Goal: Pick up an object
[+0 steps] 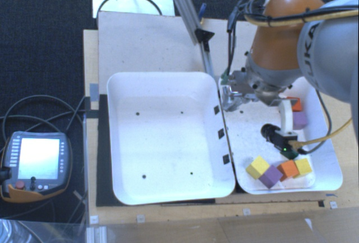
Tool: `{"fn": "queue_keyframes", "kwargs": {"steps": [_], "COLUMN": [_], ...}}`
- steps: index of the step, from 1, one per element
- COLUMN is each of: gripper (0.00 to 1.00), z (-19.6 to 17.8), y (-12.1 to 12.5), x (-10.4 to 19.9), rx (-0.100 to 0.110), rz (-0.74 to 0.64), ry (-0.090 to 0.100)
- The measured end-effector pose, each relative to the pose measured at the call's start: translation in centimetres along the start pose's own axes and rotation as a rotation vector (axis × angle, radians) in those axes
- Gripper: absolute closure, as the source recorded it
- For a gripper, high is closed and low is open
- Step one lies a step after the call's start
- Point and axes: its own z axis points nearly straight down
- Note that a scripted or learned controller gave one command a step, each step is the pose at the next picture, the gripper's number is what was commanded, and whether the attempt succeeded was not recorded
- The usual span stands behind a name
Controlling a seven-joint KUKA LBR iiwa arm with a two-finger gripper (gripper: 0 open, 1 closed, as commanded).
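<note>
Left of the gripper [229,97] lies the left white bin [168,135], while the gripper itself hangs low over the right bin [328,172], near its left wall; whether it grips anything I cannot tell. Below and right of it lie a yellow block [258,167], a purple block [270,176], an orange block [289,169] and a second yellow block [303,166], close together, and further right an orange block [295,104] and a lilac block [300,120].

— What's on the counter [92,124] from where you sit?

— I see two shallow white bins side by side, their inner rims touching. The left bin [120,141] sits on a dark mat [102,180]. The right bin [328,177] reaches to the counter's right side. Behind them lies a pale speckled board [146,42].

— Anything off the counter?

— A teach pendant [35,166] lies on the dark floor [45,23] to its left, cable looping behind.
</note>
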Motion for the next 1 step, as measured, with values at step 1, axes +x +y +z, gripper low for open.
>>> {"fn": "queue_keyframes", "kwargs": {"steps": [1], "gripper": [1.0], "z": [1.12], "y": [-1.43], "x": [5.45], "rx": [0.001], "rz": [0.0], "ry": [0.001]}}
